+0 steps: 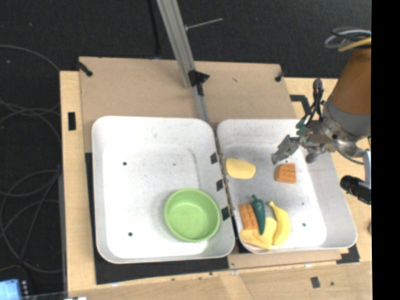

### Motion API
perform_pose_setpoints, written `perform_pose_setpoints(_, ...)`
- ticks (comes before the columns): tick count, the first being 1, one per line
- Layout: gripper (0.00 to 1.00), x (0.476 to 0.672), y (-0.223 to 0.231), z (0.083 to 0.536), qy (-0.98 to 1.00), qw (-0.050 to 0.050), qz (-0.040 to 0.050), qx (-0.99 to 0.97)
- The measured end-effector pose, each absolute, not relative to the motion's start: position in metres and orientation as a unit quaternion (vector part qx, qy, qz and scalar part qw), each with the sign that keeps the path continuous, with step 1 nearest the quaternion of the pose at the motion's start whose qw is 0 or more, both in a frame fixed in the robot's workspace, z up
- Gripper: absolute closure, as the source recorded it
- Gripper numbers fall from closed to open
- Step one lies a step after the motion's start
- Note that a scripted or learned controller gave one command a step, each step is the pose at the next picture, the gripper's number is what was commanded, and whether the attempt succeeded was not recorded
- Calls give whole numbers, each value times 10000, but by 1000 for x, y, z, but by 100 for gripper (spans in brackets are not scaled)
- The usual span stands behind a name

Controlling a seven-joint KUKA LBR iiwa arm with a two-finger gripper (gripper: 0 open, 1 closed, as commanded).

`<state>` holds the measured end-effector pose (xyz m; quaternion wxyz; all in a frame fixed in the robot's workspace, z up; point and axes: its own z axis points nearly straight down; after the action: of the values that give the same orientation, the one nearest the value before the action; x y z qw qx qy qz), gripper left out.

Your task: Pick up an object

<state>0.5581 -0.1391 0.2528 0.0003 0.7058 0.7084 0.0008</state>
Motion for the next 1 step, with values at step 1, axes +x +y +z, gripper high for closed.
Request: perform_pose_setpoints(1, 0, 558, -139, 253, 7080, 2, 12, 7062)
